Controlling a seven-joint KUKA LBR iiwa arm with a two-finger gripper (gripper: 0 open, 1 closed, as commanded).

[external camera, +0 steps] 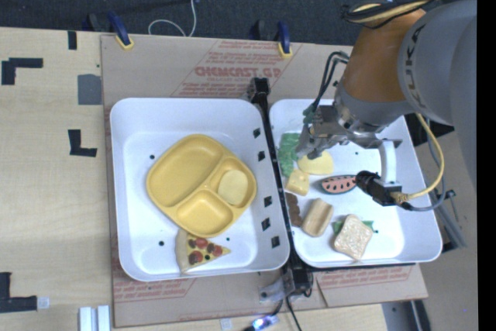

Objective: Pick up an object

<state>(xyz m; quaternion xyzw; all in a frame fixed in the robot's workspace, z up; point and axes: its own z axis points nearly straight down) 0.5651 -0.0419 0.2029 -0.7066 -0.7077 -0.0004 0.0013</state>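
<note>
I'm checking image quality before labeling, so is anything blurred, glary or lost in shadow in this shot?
Camera view: lighting is even and soft, and the white bins show no harsh glare. The yellow tray and pizza slice read clearly. The gripper sits in the arm's shade, so its fingers are hard to make out. The arm's edge nearest the lens looks soft.

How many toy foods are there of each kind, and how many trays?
Yellow divided tray: 1
Pizza slice: 1
Watermelon slice: 1
Sandwich: 1
Bread roll: 1
Pale yellow pieces: 2
Green leafy piece: 1
Small brown piece: 1
Total: 9
</note>
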